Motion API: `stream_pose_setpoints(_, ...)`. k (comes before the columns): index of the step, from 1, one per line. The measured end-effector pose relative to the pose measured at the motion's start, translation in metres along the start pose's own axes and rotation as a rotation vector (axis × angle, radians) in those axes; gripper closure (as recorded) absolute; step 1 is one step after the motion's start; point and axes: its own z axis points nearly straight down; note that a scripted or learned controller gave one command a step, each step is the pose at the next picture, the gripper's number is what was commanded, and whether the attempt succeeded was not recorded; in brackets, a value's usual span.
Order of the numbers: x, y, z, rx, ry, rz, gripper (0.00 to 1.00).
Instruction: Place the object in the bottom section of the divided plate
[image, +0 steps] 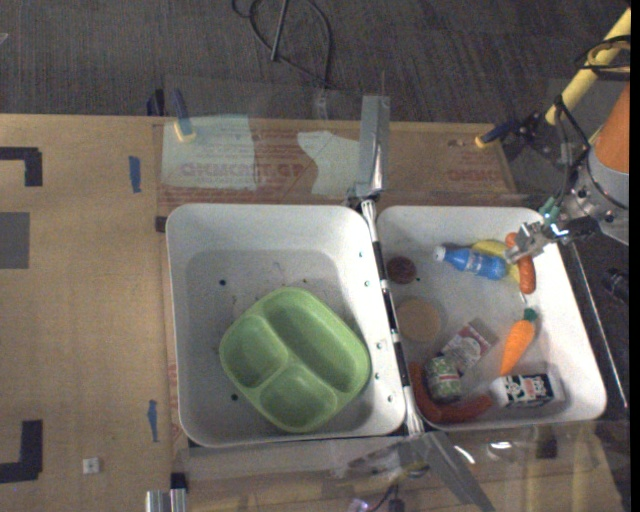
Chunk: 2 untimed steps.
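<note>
In the left bin (200, 240) we see the green divided plate (294, 358), smooth moulded plastic with rounded corners and three shallow sections, lying tilted on the white floor. Moving right into the right bin (590, 385), we find a brown disc (402, 269), a tan round (418, 319), a small printed packet (462, 352), a reddish sausage (450, 406), a milk carton (528, 390), a carrot (518, 343), a blue bottle (472, 261) and a yellow piece (491, 246). Which one is the object, we cannot tell; all look like light, stiff, slick toy food, best pinched across the narrow middle. At the far right the gripper (530, 244) hovers over a small orange piece (526, 276) by the bin's upper right; whether its fingers are spread or pinching we cannot tell.
</note>
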Motion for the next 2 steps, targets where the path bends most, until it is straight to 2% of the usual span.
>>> stream_pose_setpoints(1, -0.019, -0.009, 0.003, 0.000, -0.001, -0.260, 1.00)
stream_pose_setpoints(2, 0.079, 0.002, 0.048, 0.001, 0.000, -0.165, 1.00)
